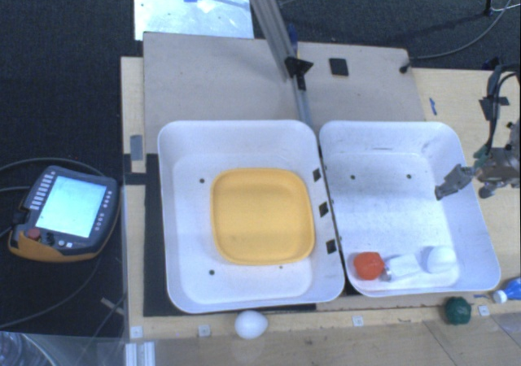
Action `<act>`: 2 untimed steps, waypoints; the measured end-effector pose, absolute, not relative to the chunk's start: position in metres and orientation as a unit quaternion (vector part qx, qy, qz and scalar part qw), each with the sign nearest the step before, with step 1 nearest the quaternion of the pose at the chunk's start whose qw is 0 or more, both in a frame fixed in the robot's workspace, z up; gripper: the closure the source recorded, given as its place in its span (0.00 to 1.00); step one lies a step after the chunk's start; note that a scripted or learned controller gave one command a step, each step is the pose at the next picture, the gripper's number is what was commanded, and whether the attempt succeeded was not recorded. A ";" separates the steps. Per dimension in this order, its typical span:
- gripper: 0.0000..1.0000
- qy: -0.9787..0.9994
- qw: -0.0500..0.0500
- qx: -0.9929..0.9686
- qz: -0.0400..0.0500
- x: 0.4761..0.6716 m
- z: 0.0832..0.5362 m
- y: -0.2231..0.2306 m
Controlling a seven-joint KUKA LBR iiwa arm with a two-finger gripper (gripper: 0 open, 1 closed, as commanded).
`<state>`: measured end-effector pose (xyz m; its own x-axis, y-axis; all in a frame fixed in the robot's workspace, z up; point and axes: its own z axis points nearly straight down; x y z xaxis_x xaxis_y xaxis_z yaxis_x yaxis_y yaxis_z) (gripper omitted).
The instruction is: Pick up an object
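The pincer (462, 181) hangs over the right bin's (407, 163) right wall, nothing between its fingers, though how far they're spread I cannot tell. An orange ball (368, 266) and white objects (423, 263) sit along that bin's near edge; a yellow plate (263, 215) sits in the left bin (183, 193).

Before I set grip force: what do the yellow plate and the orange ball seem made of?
The yellow plate looks like moulded plastic: even colour, rounded corners, a dull satin sheen. The orange ball looks matte, possibly rubber or foam; too small to be sure. Both bins look like thin white plastic, lightly speckled.
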<state>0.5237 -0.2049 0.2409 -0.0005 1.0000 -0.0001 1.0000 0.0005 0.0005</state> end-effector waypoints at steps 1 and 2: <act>0.00 0.707 -0.002 0.707 -0.001 0.528 0.180 -0.206; 0.00 0.707 -0.001 0.707 -0.001 0.522 0.137 -0.207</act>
<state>0.5219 -0.2074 0.1369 0.0002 1.0000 0.0008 1.0000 -0.0002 -0.0027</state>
